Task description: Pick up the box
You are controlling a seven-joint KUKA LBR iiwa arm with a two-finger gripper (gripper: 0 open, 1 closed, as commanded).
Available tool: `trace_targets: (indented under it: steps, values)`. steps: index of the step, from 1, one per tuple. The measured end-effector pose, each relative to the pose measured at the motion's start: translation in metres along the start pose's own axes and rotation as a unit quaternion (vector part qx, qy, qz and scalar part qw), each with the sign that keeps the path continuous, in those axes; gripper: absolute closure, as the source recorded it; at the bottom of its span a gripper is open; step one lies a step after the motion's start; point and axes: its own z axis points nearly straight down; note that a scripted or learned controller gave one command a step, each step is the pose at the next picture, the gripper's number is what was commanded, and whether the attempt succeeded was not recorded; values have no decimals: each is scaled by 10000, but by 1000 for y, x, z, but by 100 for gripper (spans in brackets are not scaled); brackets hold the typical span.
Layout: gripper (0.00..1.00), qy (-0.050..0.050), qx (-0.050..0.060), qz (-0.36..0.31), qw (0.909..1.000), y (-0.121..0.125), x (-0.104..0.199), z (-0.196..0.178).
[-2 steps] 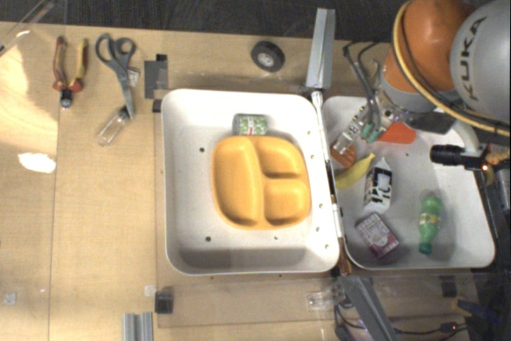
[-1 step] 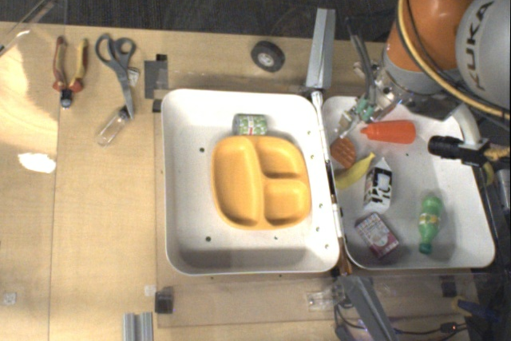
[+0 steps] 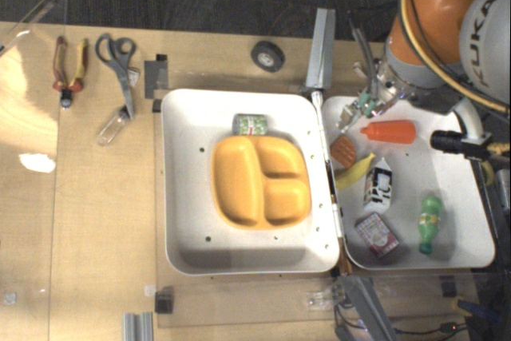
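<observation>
A: Where is the box (image 3: 376, 234) sitting?

B: It is lying tilted at the near edge of the right bin (image 3: 467, 196), just left of the green bottle (image 3: 429, 223) and nearer than the black-and-white carton (image 3: 379, 187). Its printing is too small to read.

A: And the claw (image 3: 361, 104)?

B: It is hanging over the far left corner of that bin, well apart from the box, beside the orange carrot-shaped toy (image 3: 390, 132). The arm (image 3: 451, 8) is covering much of it, so I cannot tell how wide it is standing or whether anything is in it.

A: Anything else hard to see?

B: A small green packet (image 3: 251, 124) is peeking out behind the yellow divided tray (image 3: 260, 180) in the left bin (image 3: 188, 196). Scissors (image 3: 120, 72) are lying on the table (image 3: 88, 212), far left.
</observation>
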Motion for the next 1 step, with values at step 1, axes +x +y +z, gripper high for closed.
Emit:
trace_targets:
  steps: [1]
  values:
    - [100,29,29,-1535,9881,-12,48,-7]
